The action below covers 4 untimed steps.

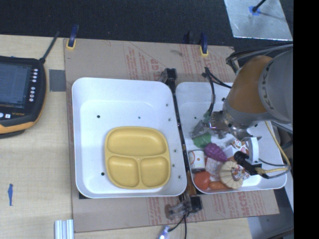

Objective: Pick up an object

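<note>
Currently hand [209, 126] is low in the right bin [192, 91], over the green toy [202, 140] in the clutter; can't tell its state. Toy looks small, light, probably rigid plastic — pinch across the narrow middle.

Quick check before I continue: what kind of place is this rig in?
Probably a robotics lab bench: two white bins clamped on cardboard, a teach pendant at the left, and toy food under the arm's end effector.
</note>
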### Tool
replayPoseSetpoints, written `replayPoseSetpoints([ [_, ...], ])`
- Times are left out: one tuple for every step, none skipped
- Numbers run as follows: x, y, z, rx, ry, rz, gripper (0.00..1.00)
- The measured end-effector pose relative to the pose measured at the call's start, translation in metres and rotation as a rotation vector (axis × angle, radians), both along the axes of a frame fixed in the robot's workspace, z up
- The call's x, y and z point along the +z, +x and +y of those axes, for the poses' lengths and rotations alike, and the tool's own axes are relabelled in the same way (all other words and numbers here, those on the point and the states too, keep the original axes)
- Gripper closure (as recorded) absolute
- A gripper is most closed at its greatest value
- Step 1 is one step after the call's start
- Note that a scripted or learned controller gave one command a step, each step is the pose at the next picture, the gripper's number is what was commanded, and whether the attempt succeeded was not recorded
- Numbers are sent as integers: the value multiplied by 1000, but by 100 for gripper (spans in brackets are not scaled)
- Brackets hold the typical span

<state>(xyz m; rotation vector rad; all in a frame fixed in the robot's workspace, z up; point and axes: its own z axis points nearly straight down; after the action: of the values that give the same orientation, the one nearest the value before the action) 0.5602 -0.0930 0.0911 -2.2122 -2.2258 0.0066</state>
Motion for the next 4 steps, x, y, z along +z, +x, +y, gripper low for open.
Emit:
replayPoseSetpoints([
  [10,0,-1,2,-1,2,100],
  [10,0,-1,3,-1,2,0],
  [1,7,-10,-1,-2,-4,0],
  [0,-50,-15,-1,0,-2,0],
])
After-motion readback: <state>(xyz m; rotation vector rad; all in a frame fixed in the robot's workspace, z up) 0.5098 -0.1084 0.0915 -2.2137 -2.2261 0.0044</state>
